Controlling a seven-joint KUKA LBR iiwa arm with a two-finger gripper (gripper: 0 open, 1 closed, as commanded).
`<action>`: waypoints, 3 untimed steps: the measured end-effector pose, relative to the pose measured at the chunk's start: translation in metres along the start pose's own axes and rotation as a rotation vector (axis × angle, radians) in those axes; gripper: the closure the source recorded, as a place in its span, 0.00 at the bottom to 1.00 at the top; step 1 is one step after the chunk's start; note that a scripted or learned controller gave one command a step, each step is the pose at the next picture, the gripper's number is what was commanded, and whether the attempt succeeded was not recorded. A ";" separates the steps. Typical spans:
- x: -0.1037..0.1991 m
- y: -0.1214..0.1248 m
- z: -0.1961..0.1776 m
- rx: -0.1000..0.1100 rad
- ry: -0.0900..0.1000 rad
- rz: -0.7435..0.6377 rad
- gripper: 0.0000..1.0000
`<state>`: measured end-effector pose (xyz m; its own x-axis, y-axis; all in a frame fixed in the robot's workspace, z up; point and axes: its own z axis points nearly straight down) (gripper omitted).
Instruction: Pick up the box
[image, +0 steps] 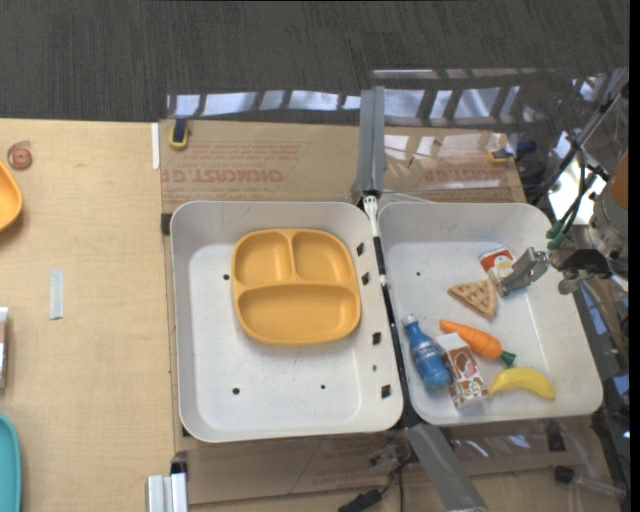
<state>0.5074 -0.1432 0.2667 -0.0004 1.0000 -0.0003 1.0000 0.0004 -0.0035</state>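
Claw (527, 270) low over right bin (430, 240), toward its right edge; spread or pressed together: cannot tell. Red-and-white box (495, 261) just left of claw, lying on bin floor. Waffle wedge (476, 297) close against that box's near side. Carrot (472, 337), blue bottle (428, 355), second box (465, 375) and banana (524, 382) grouped toward near edge. Yellow divided plate (296, 285) in left bin (210, 380), nearer its far edge
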 end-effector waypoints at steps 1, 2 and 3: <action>-0.017 0.085 0.081 -0.001 -0.001 0.061 0.00; -0.056 0.123 0.175 -0.003 -0.001 0.232 0.00; -0.056 0.123 0.166 -0.002 -0.002 0.230 1.00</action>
<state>0.6296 -0.1994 0.1004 0.2274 0.9738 -0.0030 0.9738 -0.2274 -0.0008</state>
